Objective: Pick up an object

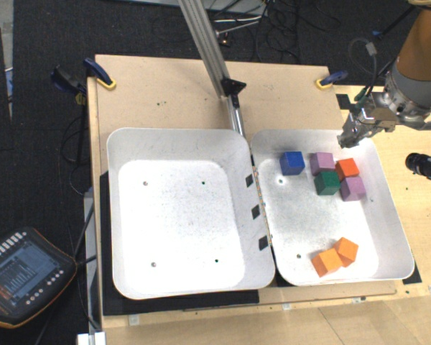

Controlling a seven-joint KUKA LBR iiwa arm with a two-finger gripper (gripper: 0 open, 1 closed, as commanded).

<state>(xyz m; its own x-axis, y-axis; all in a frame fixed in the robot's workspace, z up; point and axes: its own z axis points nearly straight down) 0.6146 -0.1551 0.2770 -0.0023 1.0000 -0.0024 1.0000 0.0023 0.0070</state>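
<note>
Seven blocks are counted in the right bin (388,214): one blue block (292,162), one green block (327,183), two purple blocks (321,162), three orange blocks (347,167). The tool (349,136) is seen above the bin's far edge; its state cannot be told.

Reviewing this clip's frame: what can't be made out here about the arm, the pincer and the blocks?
- Pincer: too small and blurred in the camera view to tell open from shut, or whether it holds anything.
- Arm: cut off by the right and top edges.
- Two orange blocks: touching or apart, cannot tell.
- Green block: partly hidden by neighbouring purple block.
</note>
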